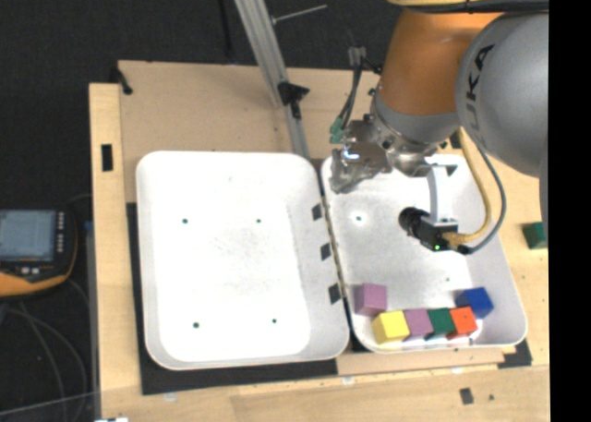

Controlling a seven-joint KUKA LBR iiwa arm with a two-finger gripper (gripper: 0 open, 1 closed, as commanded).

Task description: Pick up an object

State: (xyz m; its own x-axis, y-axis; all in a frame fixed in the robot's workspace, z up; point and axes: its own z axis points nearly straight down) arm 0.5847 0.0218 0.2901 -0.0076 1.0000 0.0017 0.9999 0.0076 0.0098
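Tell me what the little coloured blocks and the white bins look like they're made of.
Blocks, like the yellow block: probably painted wood or plastic, going by flat matte colour and crisp edges. Right bin and left bin: likely moulded plastic, with smooth white surfaces and rounded corners.

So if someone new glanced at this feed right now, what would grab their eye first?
Probably the big grey arm with its orange band, reaching in from the right with its tool at the far left corner of the right bin. Next, the bright blocks along that bin's near edge: purple block, yellow block, blue block.
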